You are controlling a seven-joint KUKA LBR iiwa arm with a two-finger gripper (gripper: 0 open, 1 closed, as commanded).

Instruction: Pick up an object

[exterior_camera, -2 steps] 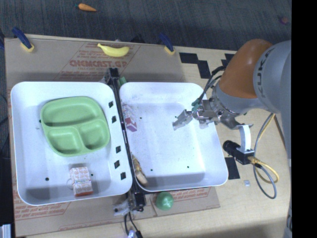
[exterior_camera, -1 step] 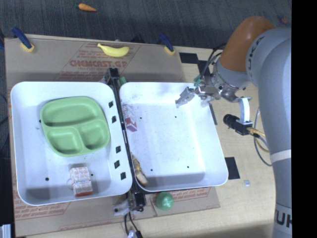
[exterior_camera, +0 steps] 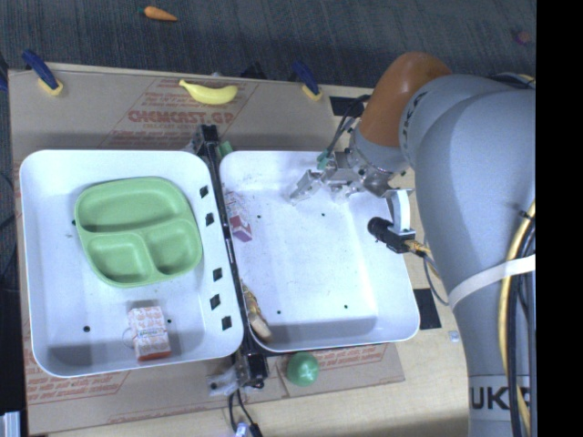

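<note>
My gripper [exterior_camera: 324,189] hangs over the upper part of the right bin [exterior_camera: 364,321], open, with nothing between its fingers. A small red and white packet [exterior_camera: 239,218] lies against that bin's left wall, well to the left of the gripper. A brownish object [exterior_camera: 256,320] rests in the same bin's lower left corner. In the left bin [exterior_camera: 41,244], a green divided tray [exterior_camera: 137,230] sits in the upper half, and a small red and white carton [exterior_camera: 148,331] lies below it.
A yellow banana [exterior_camera: 209,90] lies on the cardboard behind the bins. A green ball [exterior_camera: 302,368] sits on the cardboard in front of the right bin. Blue clamps [exterior_camera: 42,72] hold the cardboard's back edge. The grey arm [exterior_camera: 465,189] covers the right bin's right side.
</note>
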